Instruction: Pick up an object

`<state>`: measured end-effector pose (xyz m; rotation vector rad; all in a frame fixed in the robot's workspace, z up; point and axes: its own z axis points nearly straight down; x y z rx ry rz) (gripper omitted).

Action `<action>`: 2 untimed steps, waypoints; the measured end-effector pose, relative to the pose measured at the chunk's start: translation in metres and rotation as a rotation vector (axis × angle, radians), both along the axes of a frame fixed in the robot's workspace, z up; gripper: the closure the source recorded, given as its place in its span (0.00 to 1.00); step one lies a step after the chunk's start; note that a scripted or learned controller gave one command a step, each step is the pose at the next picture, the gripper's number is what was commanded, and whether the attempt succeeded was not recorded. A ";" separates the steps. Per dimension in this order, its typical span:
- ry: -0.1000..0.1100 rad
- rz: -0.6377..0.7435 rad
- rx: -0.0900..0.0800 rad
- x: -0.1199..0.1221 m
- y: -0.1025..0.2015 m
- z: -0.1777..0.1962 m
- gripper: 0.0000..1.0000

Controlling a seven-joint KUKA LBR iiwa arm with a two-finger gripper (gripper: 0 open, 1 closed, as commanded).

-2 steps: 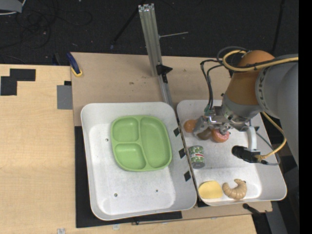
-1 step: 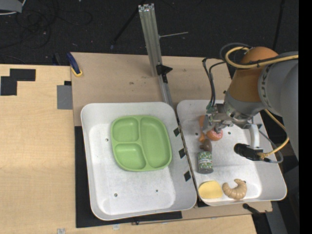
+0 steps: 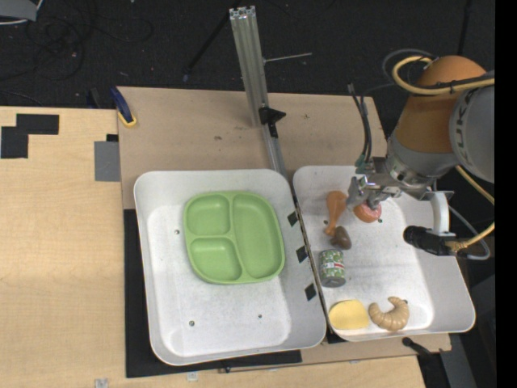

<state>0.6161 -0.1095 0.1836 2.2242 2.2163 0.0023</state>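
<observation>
2 white bins are seen side by side on the bench. In the left bin [image 3: 161, 314], 1 green divided plate [image 3: 234, 238] with 3 compartments is set toward the upper middle, with bare floor left below it and along the left wall. In the right bin [image 3: 440, 293], 5 loose things can be counted: 1 orange carrot-shaped piece [image 3: 335, 208] near the upper left, 1 small brown lump [image 3: 342, 237] touching its lower end, 1 small can [image 3: 332, 267] just below that beside the left wall, 1 yellow round piece [image 3: 349, 316] at the bottom edge, and 1 tan croissant [image 3: 390, 313] just beside it on the right. A sixth thing, a small pink-red object [image 3: 369, 212], is seen directly under the gripper [image 3: 367, 196], just right of the carrot piece. The middle and right of that bin's floor are left open. The grey arm with its orange band [image 3: 432, 107] is reached in from the right and is bent down over the bin's upper part, wrist pointing downward. Whether the pincer is released or clenched cannot be told, and no grasp on the pink-red object can be confirmed.
</observation>
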 end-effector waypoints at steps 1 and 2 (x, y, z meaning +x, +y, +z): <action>0.001 0.004 0.000 0.000 -0.001 0.052 1.00; 0.007 0.007 0.002 -0.021 0.048 0.047 1.00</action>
